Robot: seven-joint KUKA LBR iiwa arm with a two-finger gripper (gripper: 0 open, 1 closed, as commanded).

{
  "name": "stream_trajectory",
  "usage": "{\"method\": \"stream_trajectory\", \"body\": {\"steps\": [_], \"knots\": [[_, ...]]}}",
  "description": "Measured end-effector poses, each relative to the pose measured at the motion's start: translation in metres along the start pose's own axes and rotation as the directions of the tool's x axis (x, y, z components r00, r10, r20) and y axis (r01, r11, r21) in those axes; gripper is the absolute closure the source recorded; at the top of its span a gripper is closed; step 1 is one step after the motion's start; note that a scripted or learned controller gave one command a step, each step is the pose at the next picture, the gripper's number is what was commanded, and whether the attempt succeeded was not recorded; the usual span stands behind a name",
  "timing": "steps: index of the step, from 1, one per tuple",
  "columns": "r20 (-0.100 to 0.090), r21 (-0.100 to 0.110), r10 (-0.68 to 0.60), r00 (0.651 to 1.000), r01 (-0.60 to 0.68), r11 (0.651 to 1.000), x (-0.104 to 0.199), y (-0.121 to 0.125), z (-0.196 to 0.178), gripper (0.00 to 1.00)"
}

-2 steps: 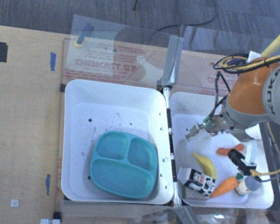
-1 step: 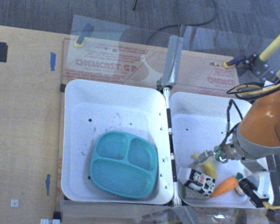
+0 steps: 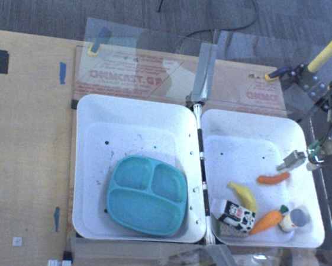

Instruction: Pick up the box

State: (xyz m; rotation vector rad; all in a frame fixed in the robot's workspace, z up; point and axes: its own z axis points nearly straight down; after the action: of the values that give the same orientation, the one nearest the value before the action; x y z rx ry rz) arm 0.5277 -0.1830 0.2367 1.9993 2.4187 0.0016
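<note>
The box, white with black patches, lies at the lower left of the right-hand bin, close to the front wall. A banana sits just above it and a carrot just to its right. Farther right lies a small round-capped thing, too blurred to name. An orange sausage shape lies mid-bin. The claw hangs at the frame's right side over the bin's right part, above that sausage and apart from the box; I cannot tell how far it gapes. The left bin carries a teal divided plate.
</note>
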Motion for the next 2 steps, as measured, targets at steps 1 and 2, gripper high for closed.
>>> {"method": "stream_trajectory", "body": {"steps": [1,2], "knots": [[-0.002,0.004,0.228,0.974,-0.228,0.974,0.053,0.053,0.049,0.0],[-0.001,0.001,0.23,0.973,-0.23,0.973,0.052,0.053,0.039,1.0]]}}
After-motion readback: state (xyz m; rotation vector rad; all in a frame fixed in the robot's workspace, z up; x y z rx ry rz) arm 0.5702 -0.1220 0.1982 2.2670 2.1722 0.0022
